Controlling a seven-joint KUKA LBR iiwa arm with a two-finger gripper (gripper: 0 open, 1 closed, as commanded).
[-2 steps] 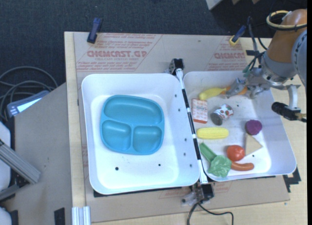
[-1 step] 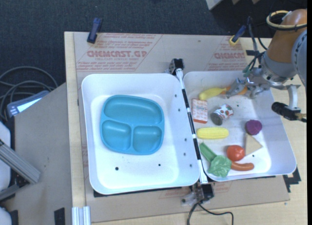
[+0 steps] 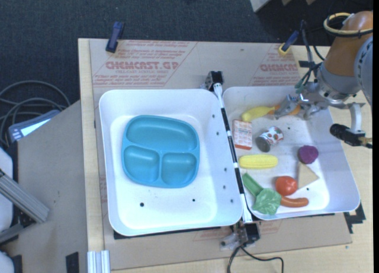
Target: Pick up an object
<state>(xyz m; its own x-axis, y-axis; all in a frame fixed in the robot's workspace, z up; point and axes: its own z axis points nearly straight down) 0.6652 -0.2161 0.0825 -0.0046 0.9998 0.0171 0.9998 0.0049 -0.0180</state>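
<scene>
Reaching in from the right, the arm (image 3: 346,58) sets its tool (image 3: 294,105) low over the back of the right bin (image 3: 346,177), just beside the yellow banana (image 3: 258,112). Tool state: can't tell, too small & cluttered. Nothing visibly held. Right bin also has a small carton (image 3: 243,134), a grey can (image 3: 269,138), corn cob (image 3: 257,161), purple item (image 3: 307,154), tan wedge (image 3: 307,176), red tomato (image 3: 286,185), orange carrot (image 3: 294,202), green veg (image 3: 262,195), all lying apart from the tool. Left bin (image 3: 115,206) holds a blue divided tray (image 3: 160,150). Both bins sit side by side on the desk (image 3: 148,61).
</scene>
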